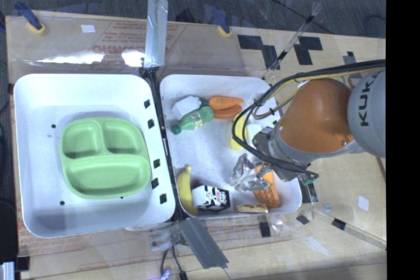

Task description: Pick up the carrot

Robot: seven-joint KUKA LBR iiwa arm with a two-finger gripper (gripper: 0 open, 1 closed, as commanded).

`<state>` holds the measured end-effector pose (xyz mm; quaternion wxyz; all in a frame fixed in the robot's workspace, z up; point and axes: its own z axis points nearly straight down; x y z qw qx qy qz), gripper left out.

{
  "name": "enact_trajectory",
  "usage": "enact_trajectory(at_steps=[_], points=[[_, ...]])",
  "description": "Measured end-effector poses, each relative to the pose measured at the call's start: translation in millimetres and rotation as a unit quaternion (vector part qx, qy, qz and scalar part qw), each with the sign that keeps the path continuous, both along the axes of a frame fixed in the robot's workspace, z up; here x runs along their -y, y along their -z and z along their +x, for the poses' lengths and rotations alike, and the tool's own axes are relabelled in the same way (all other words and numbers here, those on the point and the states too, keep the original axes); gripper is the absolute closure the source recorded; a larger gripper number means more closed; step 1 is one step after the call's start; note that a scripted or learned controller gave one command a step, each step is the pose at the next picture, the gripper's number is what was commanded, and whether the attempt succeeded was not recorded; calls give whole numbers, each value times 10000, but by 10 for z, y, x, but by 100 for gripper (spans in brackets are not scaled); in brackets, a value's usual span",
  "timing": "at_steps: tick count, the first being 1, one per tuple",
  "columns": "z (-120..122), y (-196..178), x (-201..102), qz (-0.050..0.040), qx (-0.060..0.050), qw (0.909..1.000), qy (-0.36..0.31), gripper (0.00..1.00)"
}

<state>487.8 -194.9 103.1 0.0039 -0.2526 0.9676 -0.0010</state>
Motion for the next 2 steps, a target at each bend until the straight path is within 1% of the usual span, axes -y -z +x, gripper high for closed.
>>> enact_trajectory(at_steps=[2], points=[[43,-201,-41,0,30,10000,-67,100]])
